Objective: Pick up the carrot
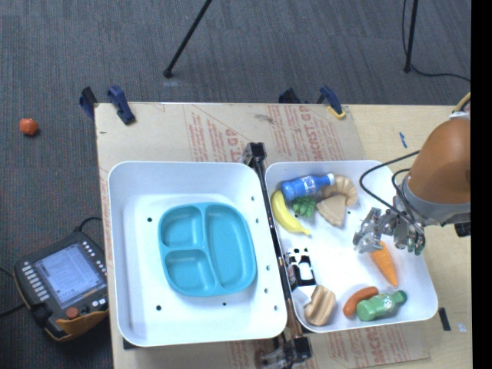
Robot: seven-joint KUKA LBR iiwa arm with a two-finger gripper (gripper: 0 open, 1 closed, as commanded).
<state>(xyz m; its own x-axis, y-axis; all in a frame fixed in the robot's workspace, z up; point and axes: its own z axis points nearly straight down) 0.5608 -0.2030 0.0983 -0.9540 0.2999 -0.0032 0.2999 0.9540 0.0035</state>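
The gripper [377, 235] hangs low over the right-hand bin [347, 302], close to its right wall, at the end of the grey arm with its orange band [446, 164]. Whether it is spread or pressed together cannot be told: the metal parts at the wrist blur into one another from this slanted height. Nothing can be seen pinched in it.

The carrot [385, 264] lies on the floor of the same bin, just below the gripper in the view, its thick end up towards the gripper and its tip pointing towards the bin's near corner. The thick end looks to be touching or almost touching the gripper's lower parts, but the carrot seems to rest flat, not lifted.

Judged from this, the reach to the carrot is about done, while the grasp and the lift are left to do; it cannot be ruled out that a grasp is just being closed.

Near the carrot, further towards the near edge, lie a small sausage [359, 300] and a green bottle [380, 306], side by side and touching. A bread piece [320, 306] sits left of them. In the far part of the bin are a blue bottle [306, 185], a banana [284, 213], some broccoli [304, 206] and a pale wedge [334, 210]. The left bin [127, 206] holds a blue divided tray [207, 249]. Both bins rest on the tabletop [200, 133].
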